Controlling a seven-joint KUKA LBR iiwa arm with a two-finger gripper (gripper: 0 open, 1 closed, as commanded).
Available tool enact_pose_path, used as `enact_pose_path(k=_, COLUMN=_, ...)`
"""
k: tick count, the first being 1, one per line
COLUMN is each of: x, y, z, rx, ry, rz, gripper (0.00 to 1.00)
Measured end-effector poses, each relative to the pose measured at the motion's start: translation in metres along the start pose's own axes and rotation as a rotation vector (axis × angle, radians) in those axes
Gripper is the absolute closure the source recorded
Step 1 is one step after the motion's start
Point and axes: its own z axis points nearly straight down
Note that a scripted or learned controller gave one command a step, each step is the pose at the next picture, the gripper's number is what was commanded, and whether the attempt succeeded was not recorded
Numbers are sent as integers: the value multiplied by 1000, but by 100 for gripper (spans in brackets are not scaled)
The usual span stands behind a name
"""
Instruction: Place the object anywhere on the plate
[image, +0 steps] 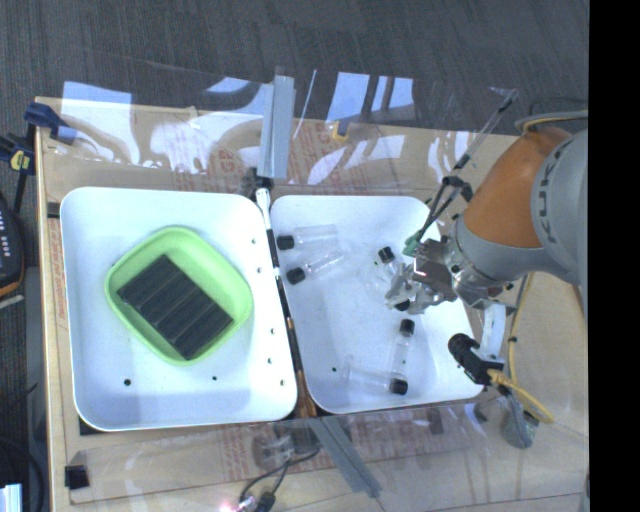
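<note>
A green plate (228, 262) lies in the left bin (90, 380), and a dark ridged rectangular slab (175, 305) rests on it. Several clear vials with black caps are scattered in the right bin (330, 390): two at the upper left (312, 240) (322, 265), one near the middle (404, 348) and one at the front (375, 381). My gripper (408, 293) hangs low over the right side of the right bin, right by a black-capped vial (385, 256). I see nothing clearly held in it.
The grey arm with its orange band (510, 205) reaches in over the right bin's right wall. A metal bar (277, 120) stands behind the gap between the bins. Cables and clamps (500, 385) sit off the right bin's front right corner.
</note>
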Motion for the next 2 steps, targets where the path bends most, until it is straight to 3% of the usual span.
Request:
enact_pose_path(k=1, x=50, y=-15, z=3, rx=6, ry=2, rz=-135, gripper=100)
enact_pose_path(k=2, x=118, y=-43, z=-15, rx=5, ry=1, rz=-247, gripper=100)
